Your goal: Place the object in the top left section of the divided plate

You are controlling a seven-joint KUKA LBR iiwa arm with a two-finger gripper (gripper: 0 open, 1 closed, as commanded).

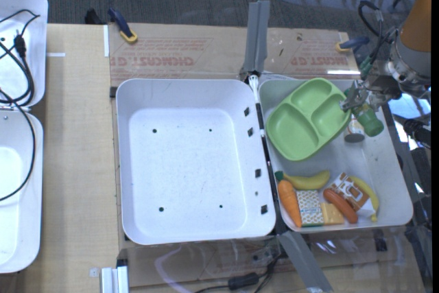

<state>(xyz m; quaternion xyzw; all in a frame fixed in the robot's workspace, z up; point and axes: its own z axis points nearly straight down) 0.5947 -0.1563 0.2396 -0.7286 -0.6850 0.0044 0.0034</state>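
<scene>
Carrot (289, 203) beside banana (308, 180) (right bin (388, 162)); sausage (340, 205) nearby; left bin (130, 147) alongside.

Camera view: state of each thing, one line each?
Gripper: over the right bin's upper right, beside the plate, a green object at its tip.
Green object: at the gripper tip, off the plate's right edge; grip unclear.
Divided plate: green, tilted in the right bin, sections bare.
Banana: lying below the plate.
Carrot: lying at the bin's lower left.
Sausage: lying among the food packets.
Left bin: holds no objects.
</scene>
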